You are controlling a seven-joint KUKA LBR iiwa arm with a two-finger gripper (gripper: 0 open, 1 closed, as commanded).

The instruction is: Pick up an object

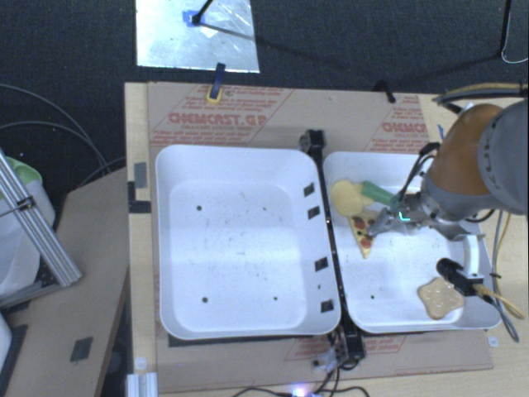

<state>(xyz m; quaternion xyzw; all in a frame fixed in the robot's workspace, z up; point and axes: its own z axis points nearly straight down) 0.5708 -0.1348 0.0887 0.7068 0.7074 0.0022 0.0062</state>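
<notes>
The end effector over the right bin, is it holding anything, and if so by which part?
Cannot be told. The end effector sits low by the pizza slice and yellow toy; whether it grips either is unclear.

Grey arm with orange band [463,151] reaches in from table's right edge, wrist bent low; end effector [374,226] points left, finger state unclear.

Arm [463,168] over rt bin [388,313] — pizza slice [361,234], cookie [439,297]
</notes>
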